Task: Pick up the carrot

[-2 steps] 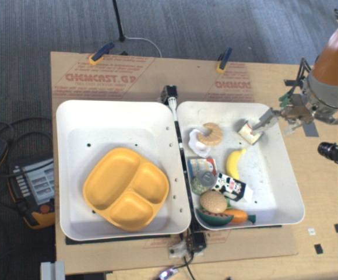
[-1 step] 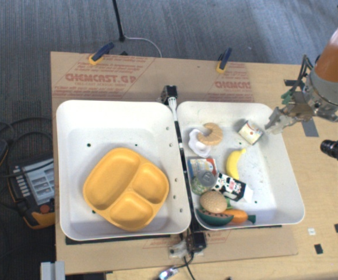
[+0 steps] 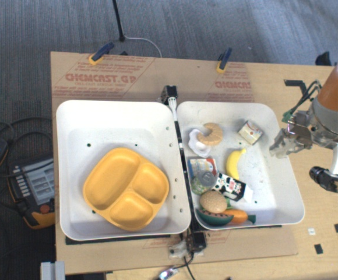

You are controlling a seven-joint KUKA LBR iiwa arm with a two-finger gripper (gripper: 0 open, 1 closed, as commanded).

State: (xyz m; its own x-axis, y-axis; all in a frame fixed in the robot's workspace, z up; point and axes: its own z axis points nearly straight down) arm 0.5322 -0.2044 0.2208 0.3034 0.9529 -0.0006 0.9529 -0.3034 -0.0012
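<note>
Two shallow white plastic bins sit side by side on a brown cardboard sheet printed with reddish lettering that looks like "CHEMCAST GP", though it is blurred. The left bin [image 3: 70, 127] holds one thing: a glossy yellow divided plate [image 3: 126, 188] with three rounded compartments, tilted so its corners point to 12, 3, 6 and 9 o'clock.

The right bin [image 3: 285, 203] holds a cluster of toy foods along its left half. At about 11 o'clock in that bin lies a tan ring-shaped bagel [image 3: 212, 133], touching a white curved piece [image 3: 199, 146]. At 1 o'clock sits a small boxy cream carton [image 3: 250, 132]; its print is too small to read. Near the centre lies a smooth yellow banana [image 3: 233, 163]. Below it are a clear packet with coloured print [image 3: 202, 172] and a black-and-white patterned pack [image 3: 229, 186], then a round brown bun [image 3: 213, 202]. The carrot [image 3: 237, 216], orange and tapered, lies at 6 o'clock against the front wall, just beside a dark green curved piece [image 3: 212, 219].

The gripper [image 3: 285, 140] hovers at the right bin's 3 o'clock rim; whether its claw is wide or narrow I cannot tell.
</note>
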